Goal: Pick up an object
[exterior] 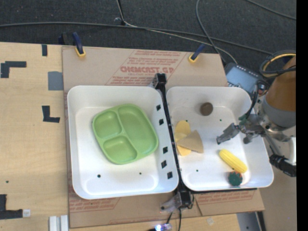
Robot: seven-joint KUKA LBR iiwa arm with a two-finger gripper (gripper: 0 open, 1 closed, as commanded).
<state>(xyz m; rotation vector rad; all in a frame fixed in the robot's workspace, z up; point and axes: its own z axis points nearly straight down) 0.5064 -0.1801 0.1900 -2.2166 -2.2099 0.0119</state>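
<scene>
Two bins are sitting on desk; right bin (pixel 250 100) is carrying toy corn cob (pixel 233 161), lying nr front-right corner, beside green ball (pixel 235 178). Cob is looking light, stiff, smooth plastic, prob. slippery; grasp across mid-length. Hand (pixel 236 133) is hovering just above-left of cob, fingers appearing spread, pinching nothing, touching nothing.

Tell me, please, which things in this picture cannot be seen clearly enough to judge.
- Gripper, camera view: small and dark; whether the fingers are open or shut cannot be told.
- Yellow piece, right bin: the tan wedge covers part, so its shape stays unclear.
- Small dark green object beside the corn cob: too small to identify.
- Arm: cut off by the frame's right side.
</scene>
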